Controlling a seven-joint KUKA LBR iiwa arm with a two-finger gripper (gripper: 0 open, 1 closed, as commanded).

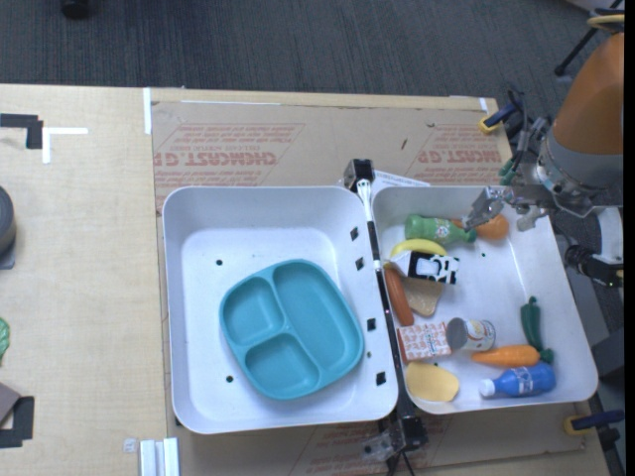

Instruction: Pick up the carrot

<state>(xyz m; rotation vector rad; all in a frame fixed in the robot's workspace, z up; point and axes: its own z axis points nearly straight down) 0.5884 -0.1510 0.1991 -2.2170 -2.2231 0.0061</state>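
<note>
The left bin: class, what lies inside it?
Inside the left bin lies a teal divided plate with three compartments. The bin floor beneath the plate is covered, so anything under it cannot be seen.

Teal tray (291, 328) in left bin (189, 266); blue bottle (520, 382) in right bin (556, 296)

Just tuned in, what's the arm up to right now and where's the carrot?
The gripper is at the far end of the right bin, beside a green item and an orange round item. I can't see anything held between its fingers. The carrot lies loose at the near end of that bin, just above the blue bottle and next to a can. The left bin holds a teal tray. So the carrot is not picked up.
</note>
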